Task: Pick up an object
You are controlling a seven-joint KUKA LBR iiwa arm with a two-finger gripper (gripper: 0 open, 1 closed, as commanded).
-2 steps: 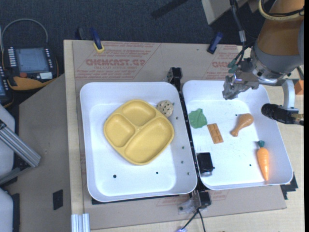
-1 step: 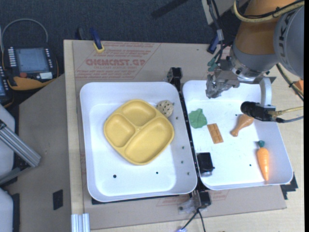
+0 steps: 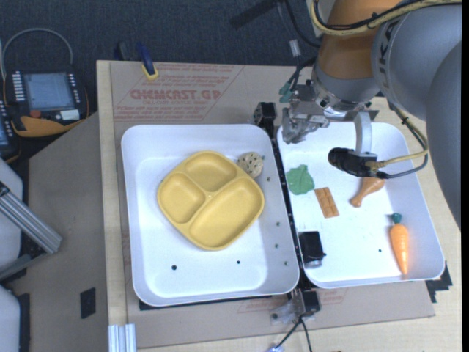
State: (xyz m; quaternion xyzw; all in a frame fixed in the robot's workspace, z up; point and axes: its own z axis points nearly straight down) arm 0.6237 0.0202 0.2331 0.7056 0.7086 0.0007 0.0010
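Note:
My gripper (image 3: 296,129) hangs over the far left corner of the right bin (image 3: 352,270), with nothing visibly held. A green leafy piece (image 3: 299,179) lies just in front of it on the bin floor. Beside that are a flat orange-brown cracker (image 3: 327,202), a tan drumstick-shaped item (image 3: 366,190), a small black block (image 3: 311,245) and an orange carrot (image 3: 400,246) at the near right. In the left bin (image 3: 146,270), a speckled cookie (image 3: 250,164) rests against the far edge of a yellow divided plate (image 3: 211,208).
The grey arm with its orange band (image 3: 359,28) covers the upper right. A black oblong part with a yellow cable (image 3: 352,160) hangs over the right bin. The ridge between the bins (image 3: 282,196) runs just left of the gripper. A handheld screen (image 3: 45,94) lies far left.

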